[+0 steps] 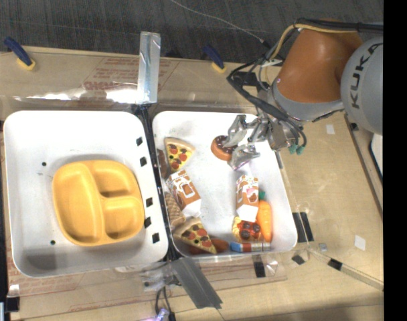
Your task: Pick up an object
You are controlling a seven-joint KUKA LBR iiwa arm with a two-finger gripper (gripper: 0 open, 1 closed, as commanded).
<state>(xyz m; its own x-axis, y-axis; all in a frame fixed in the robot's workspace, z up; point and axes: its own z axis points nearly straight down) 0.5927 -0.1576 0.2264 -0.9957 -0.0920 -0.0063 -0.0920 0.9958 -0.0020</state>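
**Pick not yet made**

End effector [243, 139] low over the far part of the right bin [210, 120], just beside a toy donut [221, 148]. Impossible to tell whether open or closed, or whether gripping anything. Toy pizza slices [179, 154], snack packets [183, 189] and a carrot [264, 219] lying loose in that bin. Yellow divided tray [96, 200] in the left bin [29, 129]. Lift judged still to come.

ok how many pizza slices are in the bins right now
2. One pizza slice lies near the top left of the right bin, the other pizza slice at its bottom left. More could be hidden under the other toys.
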